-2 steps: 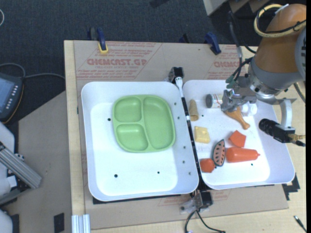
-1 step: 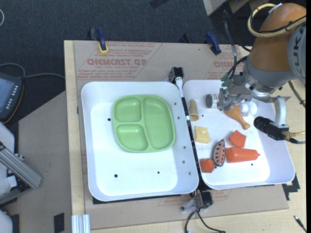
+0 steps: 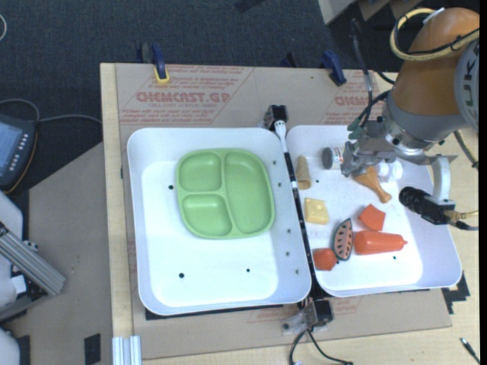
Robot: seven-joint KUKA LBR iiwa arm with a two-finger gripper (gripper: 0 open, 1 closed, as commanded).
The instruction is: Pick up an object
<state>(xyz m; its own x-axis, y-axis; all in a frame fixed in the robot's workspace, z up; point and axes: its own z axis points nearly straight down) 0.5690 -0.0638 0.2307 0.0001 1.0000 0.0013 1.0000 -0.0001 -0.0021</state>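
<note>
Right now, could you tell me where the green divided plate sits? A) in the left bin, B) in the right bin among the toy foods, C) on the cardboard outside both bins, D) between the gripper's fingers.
A: the green divided plate lies flat on the floor of the left bin, while the toy foods and the gripper are over the right bin.

Your arm (image 3: 437, 59) comes in from the right, its orange band uppermost and the grey wrist (image 3: 411, 128) below it, angled down and to the left. The hand (image 3: 356, 162) hangs low at the wrist's end, pointing downward. From above, the hand's metal body hides its tips. A black cable loops along the wrist, with a yellow one curling over the orange band.
</note>
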